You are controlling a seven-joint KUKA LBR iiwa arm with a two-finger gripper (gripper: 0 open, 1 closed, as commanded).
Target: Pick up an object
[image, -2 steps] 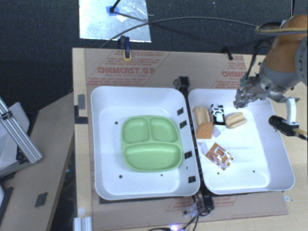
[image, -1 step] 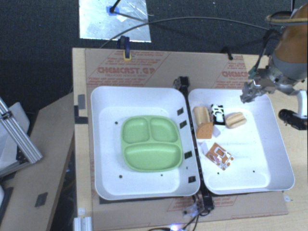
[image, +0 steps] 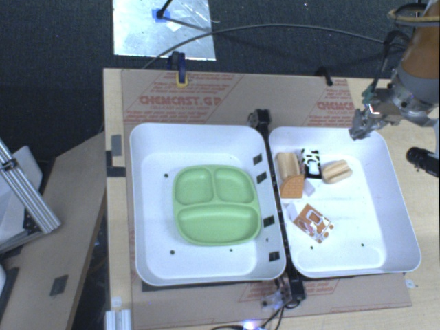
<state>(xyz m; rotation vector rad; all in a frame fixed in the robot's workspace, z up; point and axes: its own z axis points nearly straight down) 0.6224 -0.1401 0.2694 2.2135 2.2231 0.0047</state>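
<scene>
Camera view: grey arm with the orange band comes in from the right, hand (image: 362, 127) parked above the far right corner of the right-hand shallow white bin (image: 399, 218). Nothing sits between its tips. Can't tell whether it's wide or narrow at this angle and size. It looks like a standoff pose: high and off to the side, so the camera gets a clear look at the contents before a pick.

Pickable stuff is clustered in the right bin's near-left part, close to the divider: a tan cylindrical wooden block (image: 287, 163), an orange-brown wedge-like piece (image: 293, 186) touching just below it, a small black-and-white patterned item (image: 311, 163) beside the cylinder, a light tan rounded block (image: 337, 172) just right of that, and a flat orange-and-white patterned packet (image: 313, 223) lying apart, nearer us.

The rounded block and the packet look like the easiest targets, being less crowded.

Left shallow white bin (image: 148, 205) carries a green three-compartment plastic tray (image: 216, 205), centred, flat.

Both bins sit side by side on the cardboard-covered worktop (image: 206, 98).
</scene>
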